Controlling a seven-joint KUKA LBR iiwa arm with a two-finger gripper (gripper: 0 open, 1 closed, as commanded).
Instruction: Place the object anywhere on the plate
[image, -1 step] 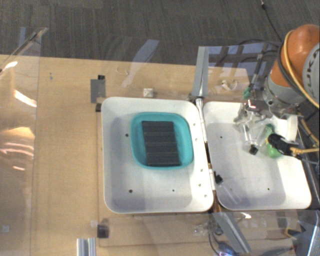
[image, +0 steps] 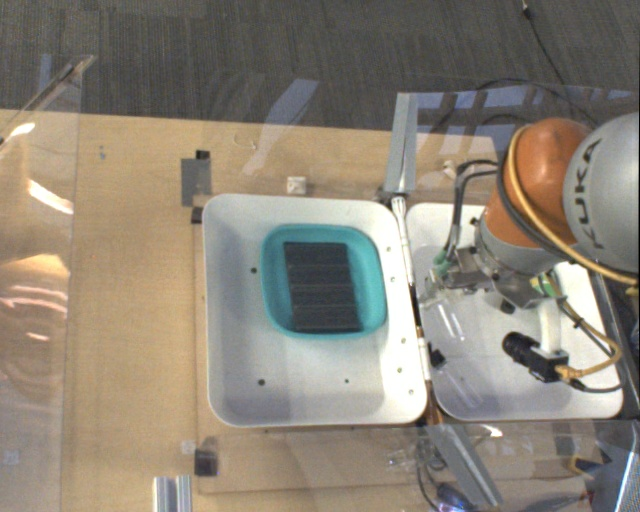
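You'll find the teal plate in the left bin, a dark ridged object lying on it. The hand hangs over the right bin on the table; its grip can't be told.

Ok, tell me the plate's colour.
Teal rim, dark ridged centre. The plate shows best in the camera view, in the left bin.
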